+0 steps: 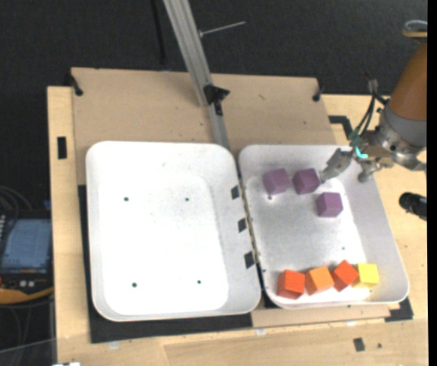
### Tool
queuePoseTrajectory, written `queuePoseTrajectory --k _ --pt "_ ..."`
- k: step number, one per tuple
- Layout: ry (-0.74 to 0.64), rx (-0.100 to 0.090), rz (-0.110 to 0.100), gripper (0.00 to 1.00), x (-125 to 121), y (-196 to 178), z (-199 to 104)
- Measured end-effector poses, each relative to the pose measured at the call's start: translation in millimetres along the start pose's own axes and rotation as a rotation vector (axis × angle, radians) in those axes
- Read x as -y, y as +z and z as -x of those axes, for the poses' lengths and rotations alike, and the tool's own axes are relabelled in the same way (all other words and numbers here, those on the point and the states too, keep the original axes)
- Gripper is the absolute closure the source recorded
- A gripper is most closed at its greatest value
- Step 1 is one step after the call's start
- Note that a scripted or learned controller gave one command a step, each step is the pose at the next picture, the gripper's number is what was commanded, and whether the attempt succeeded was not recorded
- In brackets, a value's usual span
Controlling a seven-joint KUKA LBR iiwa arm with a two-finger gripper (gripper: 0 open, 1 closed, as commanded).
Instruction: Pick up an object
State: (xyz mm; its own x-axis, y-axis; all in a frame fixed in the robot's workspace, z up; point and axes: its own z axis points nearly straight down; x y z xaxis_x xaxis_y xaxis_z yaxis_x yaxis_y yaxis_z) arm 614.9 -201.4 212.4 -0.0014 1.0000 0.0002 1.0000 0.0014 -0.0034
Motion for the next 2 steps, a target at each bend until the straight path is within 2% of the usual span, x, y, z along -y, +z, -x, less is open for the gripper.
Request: queuePoseTrajectory --k 1,2 --pt "-0.003 0.002 0.004 0.00 -1 -3 0" --pt "-0.006 0.001 0.000 0.00 -2 57 -7"
